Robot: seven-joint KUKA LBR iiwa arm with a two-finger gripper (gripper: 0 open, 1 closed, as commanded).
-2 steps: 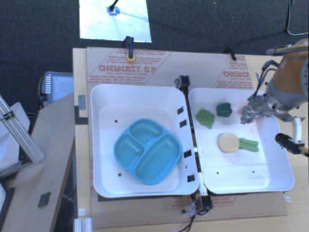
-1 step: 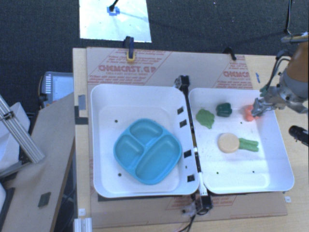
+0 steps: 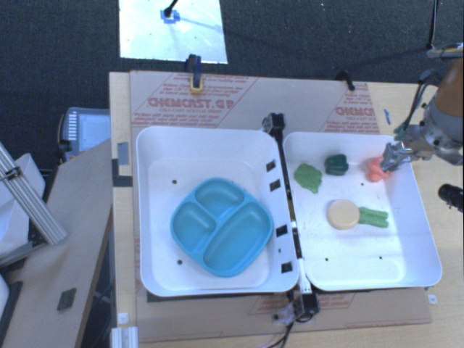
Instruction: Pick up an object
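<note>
The gripper (image 3: pixel 394 156) sits low at the far right corner of the right bin (image 3: pixel 417 194), just over its right wall. The arm (image 3: pixel 444 111) reaches in from the right edge of the view, its grey wrist angled down and leftward, with the orange band high near the frame's edge. Whether the claw is wide or narrow cannot be told; its tip is small and blurred against the bin wall.

Just beside the gripper, on its left and touching it as seen from above, lies a small orange-red object (image 3: pixel 373 170). It rests on the bin floor near the right wall; nothing shows it clamped in the claw.

Further left of the gripper sits a dark green object (image 3: pixel 336 164), and beyond that a lighter green leafy piece (image 3: pixel 308 177), both in the far half of the right bin. Nearer the camera than the gripper, around the bin's middle, a pale round disc (image 3: pixel 343 214) lies touching a green elongated piece (image 3: pixel 374 217) on its right.

Well apart from the gripper, across the black divider clips, the left bin (image 3: pixel 156 194) holds a blue compartment plate (image 3: pixel 221 225), lying flat toward the near side of that bin.
</note>
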